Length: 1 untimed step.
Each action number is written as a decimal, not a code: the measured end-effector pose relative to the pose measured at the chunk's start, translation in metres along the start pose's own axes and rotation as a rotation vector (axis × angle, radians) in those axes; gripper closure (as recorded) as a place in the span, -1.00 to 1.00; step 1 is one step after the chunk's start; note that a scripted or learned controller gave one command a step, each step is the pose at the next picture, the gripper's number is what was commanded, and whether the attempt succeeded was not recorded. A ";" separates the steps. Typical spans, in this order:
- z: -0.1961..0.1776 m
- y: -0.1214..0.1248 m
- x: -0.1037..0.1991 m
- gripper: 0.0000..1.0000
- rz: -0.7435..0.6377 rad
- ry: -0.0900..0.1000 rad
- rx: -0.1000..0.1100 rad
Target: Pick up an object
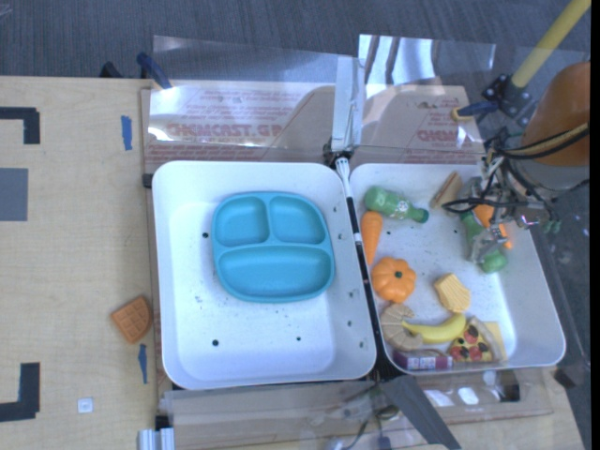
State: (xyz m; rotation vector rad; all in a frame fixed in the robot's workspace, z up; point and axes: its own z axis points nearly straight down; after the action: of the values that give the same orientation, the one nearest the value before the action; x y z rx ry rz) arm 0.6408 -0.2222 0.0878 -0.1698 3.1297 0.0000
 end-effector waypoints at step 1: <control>-0.014 0.002 -0.005 1.00 -0.001 -0.014 0.001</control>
State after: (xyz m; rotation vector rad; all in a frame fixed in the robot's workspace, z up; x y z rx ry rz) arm 0.6451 -0.2195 0.1021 -0.1701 3.1153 -0.0003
